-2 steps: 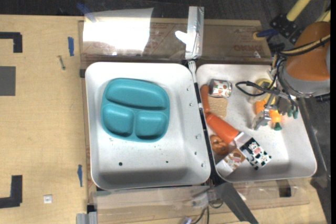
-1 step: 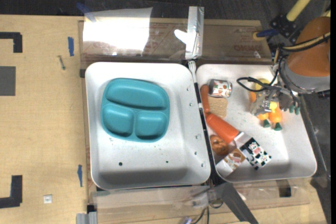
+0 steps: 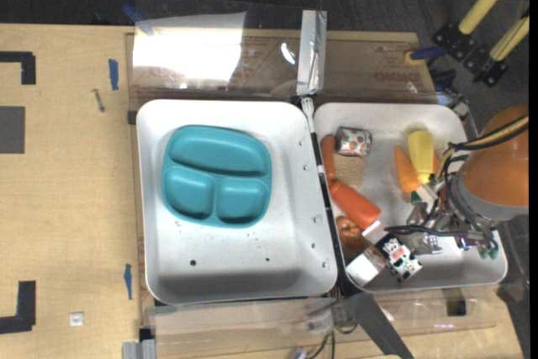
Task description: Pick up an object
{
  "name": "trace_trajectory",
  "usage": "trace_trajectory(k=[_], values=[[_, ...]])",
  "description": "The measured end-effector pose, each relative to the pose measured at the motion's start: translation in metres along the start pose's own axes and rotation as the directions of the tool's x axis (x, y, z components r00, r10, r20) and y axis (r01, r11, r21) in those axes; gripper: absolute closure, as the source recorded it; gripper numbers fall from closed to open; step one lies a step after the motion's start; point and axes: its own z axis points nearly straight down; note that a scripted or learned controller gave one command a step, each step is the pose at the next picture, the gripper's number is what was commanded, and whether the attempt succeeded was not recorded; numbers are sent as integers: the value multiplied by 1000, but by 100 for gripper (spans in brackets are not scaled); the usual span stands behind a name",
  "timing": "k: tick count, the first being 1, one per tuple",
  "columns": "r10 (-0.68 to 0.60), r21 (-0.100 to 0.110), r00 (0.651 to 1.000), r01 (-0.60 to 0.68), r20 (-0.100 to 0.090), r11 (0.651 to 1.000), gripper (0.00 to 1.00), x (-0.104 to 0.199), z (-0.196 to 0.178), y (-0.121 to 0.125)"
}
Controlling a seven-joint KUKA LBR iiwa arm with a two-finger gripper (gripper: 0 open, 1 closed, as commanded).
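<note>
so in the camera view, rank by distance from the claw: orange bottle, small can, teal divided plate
1. Orange bottle: lies in the right bin, just to the view's left of the claw, nearest.
2. Small can: at the far end of the right bin, farther up the view.
3. Teal divided plate: in the left bin, across the divider, farthest.

A pale wooden bench (image 3: 59, 181) carries two shallow white bins side by side, their inner edges touching. The left bin (image 3: 286, 214) sits near the middle of the bench; the right bin (image 3: 378, 118) lies at its right end. Strips of blue tape (image 3: 113, 73) and black corner marks (image 3: 23, 67) dot the bare wood at left.
</note>
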Motion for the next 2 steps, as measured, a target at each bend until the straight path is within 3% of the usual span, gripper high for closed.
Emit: trace_trajectory(k=[1,2], values=[[0,0,1000,0,0,1000,0,0,1,0],[-110,-1,994,110,0,994,0,-63,1,16]])
